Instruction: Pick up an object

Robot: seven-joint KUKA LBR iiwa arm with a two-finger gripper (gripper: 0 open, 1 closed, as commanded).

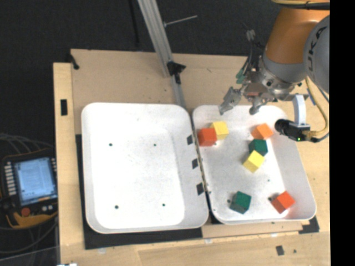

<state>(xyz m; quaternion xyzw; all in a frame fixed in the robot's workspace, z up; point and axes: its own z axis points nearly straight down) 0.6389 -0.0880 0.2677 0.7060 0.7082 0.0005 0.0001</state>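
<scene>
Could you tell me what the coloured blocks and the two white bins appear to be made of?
The blocks, such as the yellow block, look like painted wood or foam: flat matte faces, crisp edges. The white bins look like moulded plastic, judging by the rounded corners and faint sheen.

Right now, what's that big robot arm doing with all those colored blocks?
The arm's gripper hangs open over the far edge of the right bin, holding nothing. Seven blocks lie in that bin: a red one touching a yellow one near the divider, plus orange, green, yellow, green and red-orange ones. It hasn't picked any up.
</scene>
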